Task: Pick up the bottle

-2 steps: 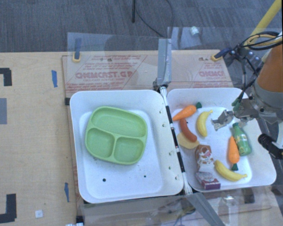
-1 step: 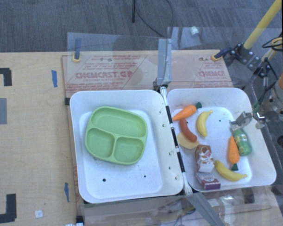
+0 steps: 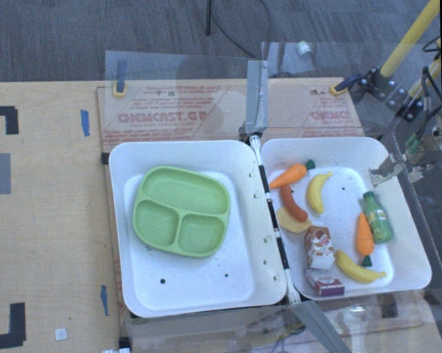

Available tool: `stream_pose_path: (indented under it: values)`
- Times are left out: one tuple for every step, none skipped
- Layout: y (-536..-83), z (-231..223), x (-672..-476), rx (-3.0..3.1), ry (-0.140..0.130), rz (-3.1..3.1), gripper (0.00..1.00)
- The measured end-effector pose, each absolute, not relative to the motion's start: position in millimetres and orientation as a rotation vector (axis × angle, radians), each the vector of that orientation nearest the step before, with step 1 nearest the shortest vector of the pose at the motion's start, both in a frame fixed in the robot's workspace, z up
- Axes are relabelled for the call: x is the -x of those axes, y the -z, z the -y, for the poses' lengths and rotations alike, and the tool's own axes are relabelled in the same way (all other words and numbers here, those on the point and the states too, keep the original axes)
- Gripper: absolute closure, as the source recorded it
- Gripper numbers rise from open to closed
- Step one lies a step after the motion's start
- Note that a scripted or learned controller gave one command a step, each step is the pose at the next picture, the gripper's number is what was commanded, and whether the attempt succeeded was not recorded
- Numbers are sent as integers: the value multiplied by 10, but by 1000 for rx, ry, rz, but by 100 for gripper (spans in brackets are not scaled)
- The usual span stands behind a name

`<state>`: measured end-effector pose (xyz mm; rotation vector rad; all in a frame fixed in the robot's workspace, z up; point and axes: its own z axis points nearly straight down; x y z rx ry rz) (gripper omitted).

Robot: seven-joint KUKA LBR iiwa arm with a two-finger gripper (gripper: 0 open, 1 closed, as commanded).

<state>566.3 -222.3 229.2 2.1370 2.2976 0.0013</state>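
A small green bottle (image 3: 377, 219) lies in the right bin (image 3: 409, 274), close to its right wall, with its cap pointing to the far side. An orange carrot (image 3: 364, 236) rests right against the bottle's left side. Below them a yellow banana (image 3: 360, 268) lies near the bin's front right corner.
The right bin also holds a second banana (image 3: 318, 191), another carrot (image 3: 290, 175), a red sausage (image 3: 293, 202), a tan slice (image 3: 290, 222) and two small cartons (image 3: 319, 247) (image 3: 324, 283). A green divided plate (image 3: 181, 210) sits in the left bin (image 3: 138, 291). Metal hardware (image 3: 398, 166) stands by the right rim.
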Motion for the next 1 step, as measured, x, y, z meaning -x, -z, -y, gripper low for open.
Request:
stream_pose_path:
  values:
    - [-977, 2159, -5847, -2139, -13, -2300, 0]
